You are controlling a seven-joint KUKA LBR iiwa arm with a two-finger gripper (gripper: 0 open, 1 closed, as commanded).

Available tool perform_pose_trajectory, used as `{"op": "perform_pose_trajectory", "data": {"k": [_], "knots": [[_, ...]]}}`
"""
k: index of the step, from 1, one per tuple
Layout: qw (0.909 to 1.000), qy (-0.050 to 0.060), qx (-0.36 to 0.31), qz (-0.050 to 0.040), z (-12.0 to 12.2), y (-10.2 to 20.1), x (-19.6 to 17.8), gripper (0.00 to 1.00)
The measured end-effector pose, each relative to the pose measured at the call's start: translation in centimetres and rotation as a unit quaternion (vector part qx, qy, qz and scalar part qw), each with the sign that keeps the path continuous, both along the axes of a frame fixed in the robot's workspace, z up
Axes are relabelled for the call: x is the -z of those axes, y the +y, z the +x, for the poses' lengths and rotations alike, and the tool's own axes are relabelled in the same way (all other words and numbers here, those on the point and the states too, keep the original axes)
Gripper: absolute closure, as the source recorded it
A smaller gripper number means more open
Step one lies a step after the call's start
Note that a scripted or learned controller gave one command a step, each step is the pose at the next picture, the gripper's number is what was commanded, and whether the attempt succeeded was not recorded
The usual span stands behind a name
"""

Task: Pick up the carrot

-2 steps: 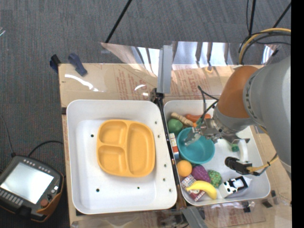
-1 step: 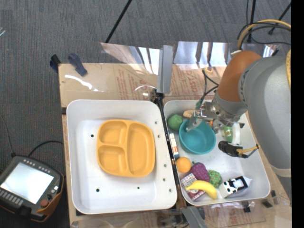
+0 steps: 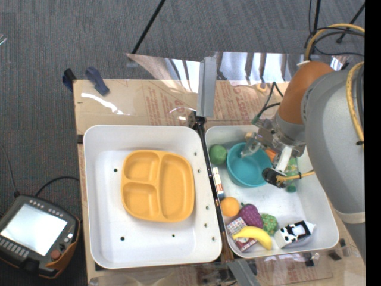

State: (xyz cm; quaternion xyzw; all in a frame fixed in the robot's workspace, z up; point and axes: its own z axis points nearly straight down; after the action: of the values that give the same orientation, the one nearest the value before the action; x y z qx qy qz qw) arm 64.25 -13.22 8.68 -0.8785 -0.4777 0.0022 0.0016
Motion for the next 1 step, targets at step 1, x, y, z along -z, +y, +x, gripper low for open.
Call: {"op": "perform_pose_trajectory", "data": {"k": [1], "knots": [[0.9994, -0.002, -0.032, 0.0113, -1.36, -3.42, -0.14, 0.0]]}}
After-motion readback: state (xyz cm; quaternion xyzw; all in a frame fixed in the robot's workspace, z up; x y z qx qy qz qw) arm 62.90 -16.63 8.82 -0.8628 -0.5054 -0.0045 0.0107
